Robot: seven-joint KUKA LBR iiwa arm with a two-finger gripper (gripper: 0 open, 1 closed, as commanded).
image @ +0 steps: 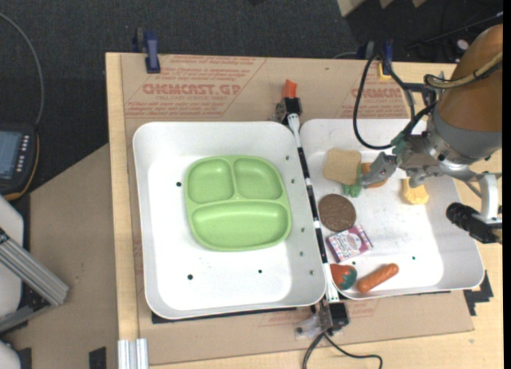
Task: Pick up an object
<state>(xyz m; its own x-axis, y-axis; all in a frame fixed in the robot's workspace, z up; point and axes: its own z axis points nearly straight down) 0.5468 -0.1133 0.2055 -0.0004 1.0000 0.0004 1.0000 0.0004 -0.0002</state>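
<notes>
The fingers (380, 167) stand apart, one grey prong slanting out toward 8 o'clock and the other toward the yellow piece, with nothing between them. The gripper (398, 172) hangs low over the right bin (459, 273), in its upper middle, and the grey arm (467, 124) runs off toward 3 o'clock.

The things to pick up all lie in this bin:

- A small orange piece with a green end (363, 180) sits just at the tip of the left prong. Whether they touch cannot be told.
- A yellow piece (413, 193) lies at 5 o'clock from the gripper, close under it.
- A tan slice of bread (342, 165) lies at 9 o'clock from the gripper, near the bin's left wall.
- A brown round patty (338, 212) sits just at 6 o'clock from the bread.
- A pink packet (350, 242) lies below the patty.
- An orange sausage-shaped piece (377, 277) lies at the bin's 6 o'clock edge — beside it, at its 9 o'clock, is a small green and red piece (343, 275).

The left bin (156, 200) holds a green divided plate (237, 202), lying flat near its middle — well apart from the gripper.
</notes>
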